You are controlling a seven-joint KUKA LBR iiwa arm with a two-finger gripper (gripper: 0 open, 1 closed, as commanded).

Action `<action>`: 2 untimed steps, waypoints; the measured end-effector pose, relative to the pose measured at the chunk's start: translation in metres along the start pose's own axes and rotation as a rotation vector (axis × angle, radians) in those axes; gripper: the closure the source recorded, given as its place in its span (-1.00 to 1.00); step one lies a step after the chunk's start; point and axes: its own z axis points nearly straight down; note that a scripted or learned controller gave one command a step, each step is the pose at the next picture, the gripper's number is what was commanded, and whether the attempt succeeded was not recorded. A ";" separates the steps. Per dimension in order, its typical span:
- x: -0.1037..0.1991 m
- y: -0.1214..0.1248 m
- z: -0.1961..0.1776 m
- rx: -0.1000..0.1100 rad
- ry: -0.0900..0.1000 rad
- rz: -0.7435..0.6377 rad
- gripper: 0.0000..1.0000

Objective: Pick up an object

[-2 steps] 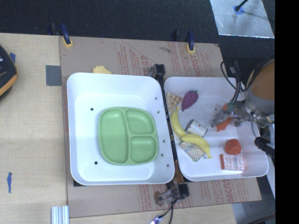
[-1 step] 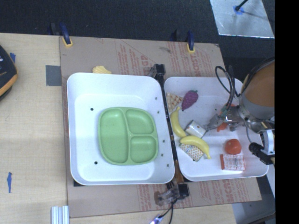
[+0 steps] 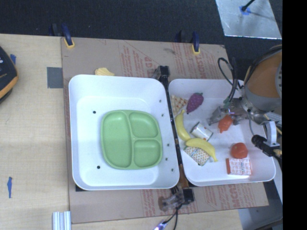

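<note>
The right bin point(image 3: 268, 174) holds several small items. My gripper point(image 3: 225, 116) hangs over its upper right part, on the grey arm with the orange band point(image 3: 263, 80) coming in from the right. A small orange-red piece point(image 3: 225, 124) lies right at the gripper's tip, touching it or just under it. A red round fruit point(image 3: 239, 150) and a red-and-white packet point(image 3: 238, 166) sit below it. To the left are a purple fruit point(image 3: 194, 102), two yellow bananas point(image 3: 201, 147), a small white can point(image 3: 201, 131) and a patterned packet point(image 3: 195, 155).
The left bin point(image 3: 81, 87) holds a green divided plate point(image 3: 131, 139). A waffle-like piece point(image 3: 178, 103) leans at the right bin's left wall. A yellow item point(image 3: 103, 72) lies outside, behind the left bin. Black cables point(image 3: 229, 73) loop near the arm.
</note>
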 end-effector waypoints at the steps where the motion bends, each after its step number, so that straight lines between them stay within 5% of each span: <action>1: -0.001 0.000 -0.010 0.002 -0.001 -0.003 1.00; 2: 0.066 0.027 0.001 0.010 0.002 -0.002 1.00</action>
